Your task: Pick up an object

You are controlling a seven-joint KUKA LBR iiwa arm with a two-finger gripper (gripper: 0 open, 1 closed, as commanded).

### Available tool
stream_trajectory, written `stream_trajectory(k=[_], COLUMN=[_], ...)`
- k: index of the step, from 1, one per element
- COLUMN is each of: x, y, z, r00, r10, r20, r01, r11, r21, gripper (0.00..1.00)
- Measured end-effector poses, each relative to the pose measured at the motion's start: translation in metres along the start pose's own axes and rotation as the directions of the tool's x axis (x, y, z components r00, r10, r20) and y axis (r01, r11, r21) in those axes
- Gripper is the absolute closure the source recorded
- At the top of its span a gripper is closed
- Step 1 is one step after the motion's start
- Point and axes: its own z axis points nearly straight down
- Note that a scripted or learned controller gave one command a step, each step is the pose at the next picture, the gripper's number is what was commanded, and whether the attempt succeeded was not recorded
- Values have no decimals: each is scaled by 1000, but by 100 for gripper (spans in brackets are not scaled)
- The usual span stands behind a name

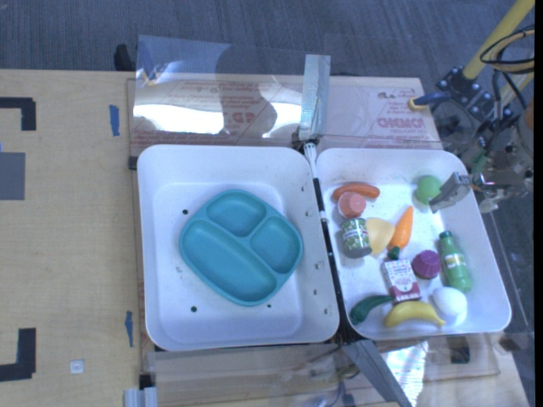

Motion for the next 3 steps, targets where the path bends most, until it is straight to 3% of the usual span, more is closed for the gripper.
stream_trajectory(k=[1,2,3], x=[32,14,14], y=[34,51,53], z=[126,177,167], r00=[983,1000,1000], r10=[183,18,19], r20=[-1,2,2], r01=[-183,-18,-19], r11=[983,1000,1000], r21=[11,-12,-18], gripper=[0,0,100])
